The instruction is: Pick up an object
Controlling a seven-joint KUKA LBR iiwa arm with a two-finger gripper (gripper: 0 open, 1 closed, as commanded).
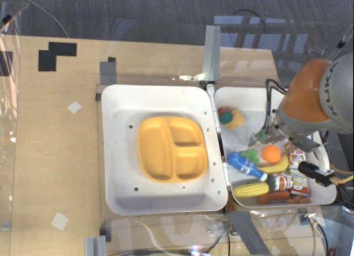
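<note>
While the wooden worktop (55, 155) lies bare at the left except for black tape marks (55, 55) near its far edge, the left bin (116, 155) carries a yellow divided tray (171, 149), which sits near the bin's middle with its three compartments facing up. A metal rail (217, 133) runs between the two bins.

The right bin (249, 97) holds a crowd of small things. Toward its far left corner lie a green ball and a pale yellow piece touching each other (229, 118). Nearer the front, a blue bottle with a white cap (245, 163) lies on its side, tilted, with a small green toy (251, 154) just beside it. A corn cob (250, 189) lies along the front wall, and a red-brown sausage (282, 197) lies next to it. An orange ball (271, 153) rests against a banana (276, 166), and a red and white can (289, 182) lies on its side near them; another red and white packet (295, 156) stands to the right of the orange.

The pincer (265, 136) hangs over the right bin, just above the orange ball and the green toy. Whether its jaws are apart or closed I cannot tell, and nothing is seen held. The grey arm with its orange band (307, 97) comes in from the right.
</note>
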